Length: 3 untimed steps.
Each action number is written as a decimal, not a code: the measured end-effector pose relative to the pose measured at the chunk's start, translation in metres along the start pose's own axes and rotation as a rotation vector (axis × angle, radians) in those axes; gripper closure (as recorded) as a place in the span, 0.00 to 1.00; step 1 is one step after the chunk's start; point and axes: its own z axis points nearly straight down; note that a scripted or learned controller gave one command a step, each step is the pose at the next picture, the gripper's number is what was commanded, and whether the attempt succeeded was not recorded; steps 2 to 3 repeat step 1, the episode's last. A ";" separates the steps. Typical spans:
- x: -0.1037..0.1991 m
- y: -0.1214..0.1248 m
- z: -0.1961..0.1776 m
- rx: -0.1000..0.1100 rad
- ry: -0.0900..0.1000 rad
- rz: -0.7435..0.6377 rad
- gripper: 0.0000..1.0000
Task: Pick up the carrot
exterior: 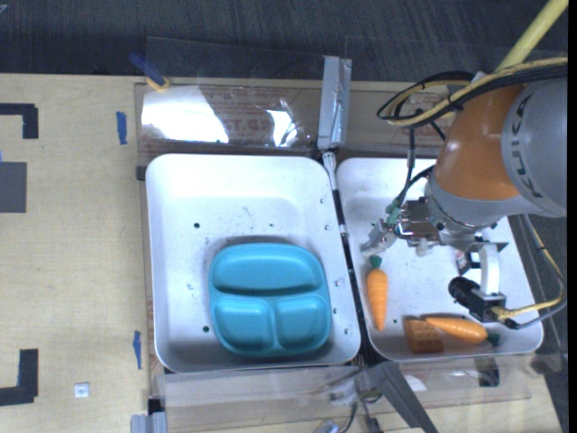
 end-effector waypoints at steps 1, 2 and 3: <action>-0.025 -0.034 0.001 0.007 0.001 0.182 0.00; -0.025 -0.034 0.001 0.007 0.001 0.182 0.00; -0.025 -0.034 0.001 0.007 0.001 0.182 0.00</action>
